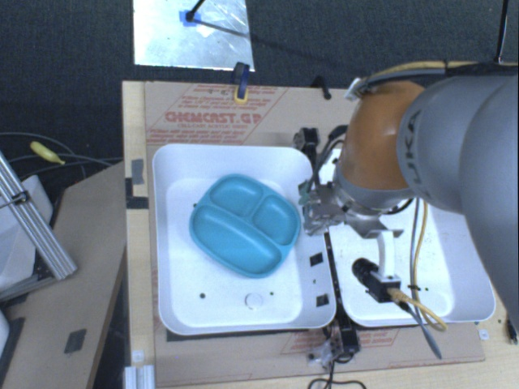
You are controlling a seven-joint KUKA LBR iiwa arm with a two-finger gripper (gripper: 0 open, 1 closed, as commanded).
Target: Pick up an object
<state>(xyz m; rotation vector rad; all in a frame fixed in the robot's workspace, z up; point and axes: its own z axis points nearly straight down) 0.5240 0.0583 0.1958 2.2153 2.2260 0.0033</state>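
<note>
Light-blue plastic divided plate [245,224] lying flat in left shallow white bin [174,298], tilted diagonally; grey arm's gripper [319,209] at plate's right edge, over the bins' divide; grip state unclear

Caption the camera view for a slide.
Arm hangs over the seam between two white bins; blue divided plate lies in the left one.

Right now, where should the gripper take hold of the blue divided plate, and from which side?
Probably the raised rim of the blue divided plate, from above. It lies flat in the left bin, so only the edges give the fingers something to pinch; the right edge is nearest the gripper.
</note>
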